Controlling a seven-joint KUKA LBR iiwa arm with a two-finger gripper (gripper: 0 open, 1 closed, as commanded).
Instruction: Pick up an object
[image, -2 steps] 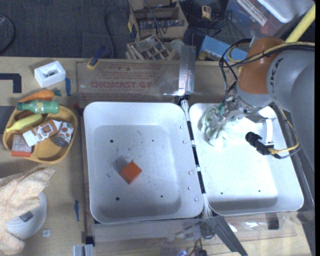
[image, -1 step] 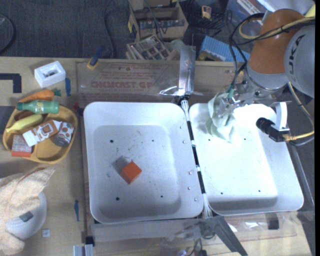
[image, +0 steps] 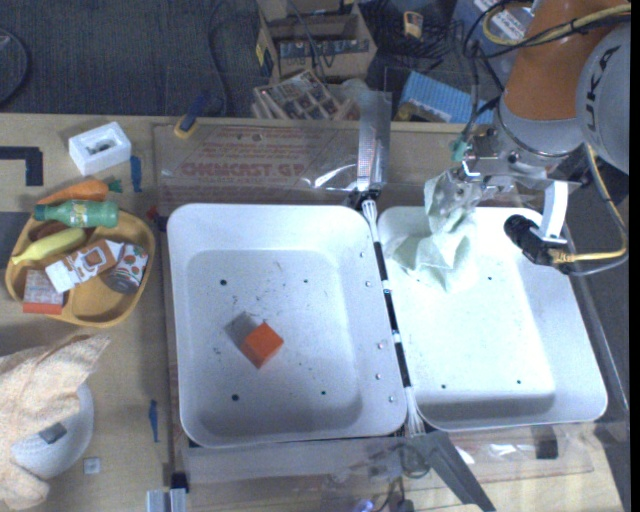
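camera view shows one pale green cloth (image: 437, 248) hanging crumpled from the gripper (image: 452, 196), its upper part pinched between the fingers and its lower folds resting on the far left corner of the right bin (image: 520, 350). one orange cube (image: 263, 344) lies in the left bin (image: 200, 240), near the middle of its floor, with a small grey block (image: 240, 326) touching its far left side. two white bins sit side by side, their rims meeting at the centre. beyond the left bin lies a clear plastic sheet (image: 270, 165) with faint reddish lettering too blurred to read. the grey arm (image: 570, 70) with its orange band comes in from the far right; part of the letters "uka" shows on its casing. to the left, one yellow bowl (image: 85, 305) holds a green bottle (image: 78, 213), a banana and small packets. one white box (image: 100, 147) sits far left, and one beige towel (image: 45, 390) lies near left.
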